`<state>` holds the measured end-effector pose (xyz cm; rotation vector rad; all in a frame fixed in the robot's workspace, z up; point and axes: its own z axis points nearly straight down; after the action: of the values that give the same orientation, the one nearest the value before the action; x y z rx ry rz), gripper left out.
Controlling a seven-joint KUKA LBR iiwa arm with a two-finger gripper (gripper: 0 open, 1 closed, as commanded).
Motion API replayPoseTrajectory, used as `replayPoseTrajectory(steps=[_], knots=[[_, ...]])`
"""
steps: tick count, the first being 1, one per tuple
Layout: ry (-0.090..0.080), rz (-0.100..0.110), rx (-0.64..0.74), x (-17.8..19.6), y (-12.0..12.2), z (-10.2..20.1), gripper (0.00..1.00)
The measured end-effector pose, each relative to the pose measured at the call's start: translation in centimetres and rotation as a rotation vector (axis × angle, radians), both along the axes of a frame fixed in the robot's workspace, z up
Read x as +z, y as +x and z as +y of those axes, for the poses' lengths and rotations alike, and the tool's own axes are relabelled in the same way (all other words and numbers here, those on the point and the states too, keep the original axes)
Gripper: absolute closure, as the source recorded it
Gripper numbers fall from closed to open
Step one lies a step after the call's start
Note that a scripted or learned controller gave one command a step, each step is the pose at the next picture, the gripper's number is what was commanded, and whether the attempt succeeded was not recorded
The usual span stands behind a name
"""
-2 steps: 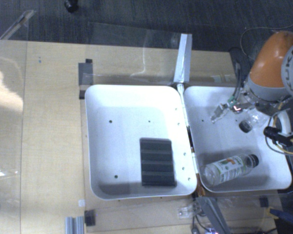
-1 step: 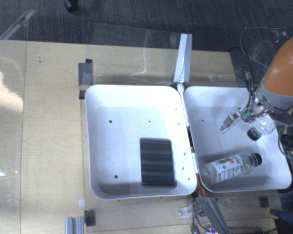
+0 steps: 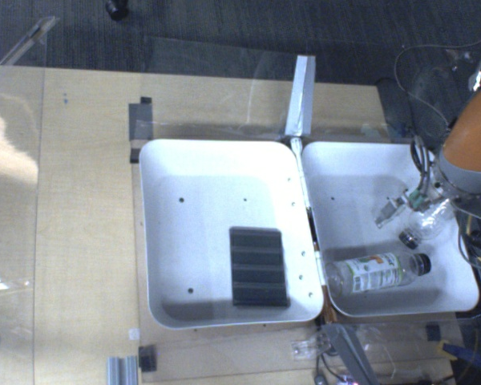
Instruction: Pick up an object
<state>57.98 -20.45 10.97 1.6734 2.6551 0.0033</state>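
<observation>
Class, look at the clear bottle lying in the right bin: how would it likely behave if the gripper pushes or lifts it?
The bottle lies on its side, so a push would probably roll it. Its smooth, clear, rounded body may slip between fingers. It looks mostly empty, so likely light.

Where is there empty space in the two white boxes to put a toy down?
The left bin has most room: all its floor above and left of the black ridged block. In the right bin, the upper-left floor is bare. It is crowded lower right, where the clear bottle lies along the near wall and the gripper reaches in just above it.
</observation>
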Motion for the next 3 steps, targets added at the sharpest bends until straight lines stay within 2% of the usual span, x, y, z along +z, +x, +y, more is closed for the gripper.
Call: replayPoseTrajectory(steps=[1, 2, 3], knots=[[0.000, -0.010, 0.030, -2.0, -3.3, 0.2, 0.00], [0.002, -0.013, 0.067, -1.9, -8.7, 10.9, 0.00], [0.000, -0.009, -0.064, -2.0, -4.2, 10.7, 0.00]])
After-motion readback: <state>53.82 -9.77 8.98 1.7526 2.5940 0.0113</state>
